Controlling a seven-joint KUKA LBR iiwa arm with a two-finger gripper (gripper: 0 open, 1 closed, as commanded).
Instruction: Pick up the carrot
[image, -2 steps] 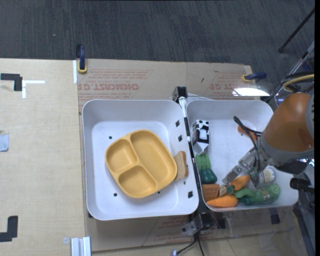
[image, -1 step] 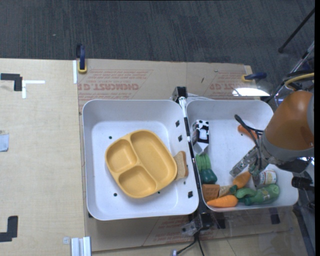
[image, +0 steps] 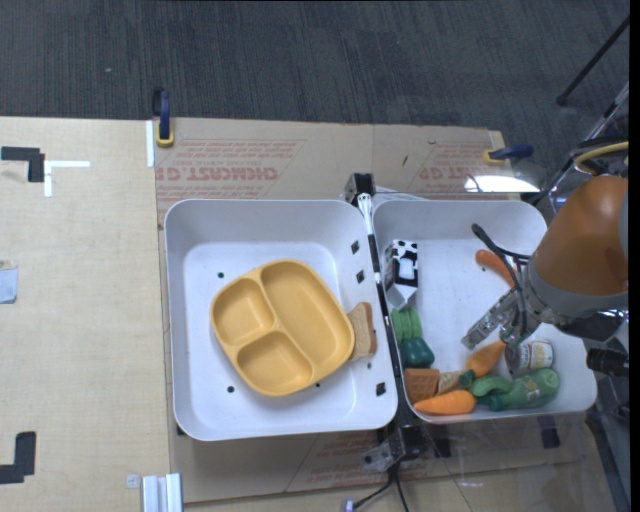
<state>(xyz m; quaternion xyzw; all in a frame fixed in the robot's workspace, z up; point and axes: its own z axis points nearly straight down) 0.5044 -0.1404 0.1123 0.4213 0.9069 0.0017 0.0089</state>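
Carrot (image: 445, 403) lies at the right bin's (image: 440, 235) front edge as our gripper (image: 508, 335), open and empty, hovers nearby; next, we judge, comes a descent toward it.

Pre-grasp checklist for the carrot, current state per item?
1. Carrot located: ok, lying at the near wall of the right bin.
2. Gripper over the carrot: not ok, it sits to the right of it, above an orange piece.
3. Carrot held: not ok, nothing seen between the fingers.
4. Finger opening: cannot tell.
5. Clutter near target: not ok, a cracker and a green bottle crowd it.
6. Left bin contents irrelevant: ok, yellow divided plate sits there.
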